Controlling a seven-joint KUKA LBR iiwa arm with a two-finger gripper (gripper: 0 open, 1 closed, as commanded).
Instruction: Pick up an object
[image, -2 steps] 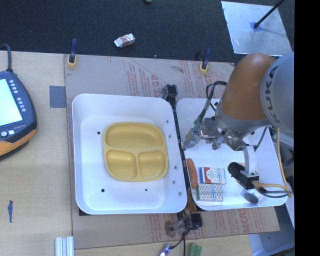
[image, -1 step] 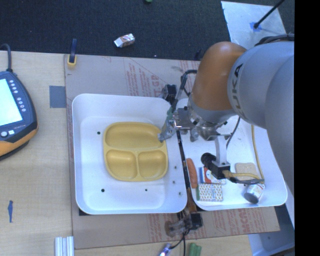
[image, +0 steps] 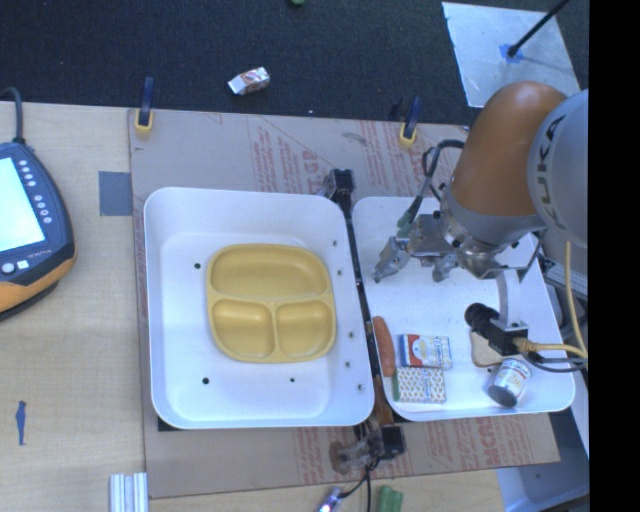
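My gripper hangs over the upper middle of the right bin, open, with nothing between its fingers. Below it, near the bin's front, lie an orange carrot-like stick along the left wall, a small white and blue box and a green patterned box. A silver can lies at the front right, with a tan flat piece just above it. All of these are apart from the gripper.
The left bin holds a yellow divided plate. A pendant with a screen sits at the bench's left edge. A crumpled wrapper lies on the dark floor beyond the bench.
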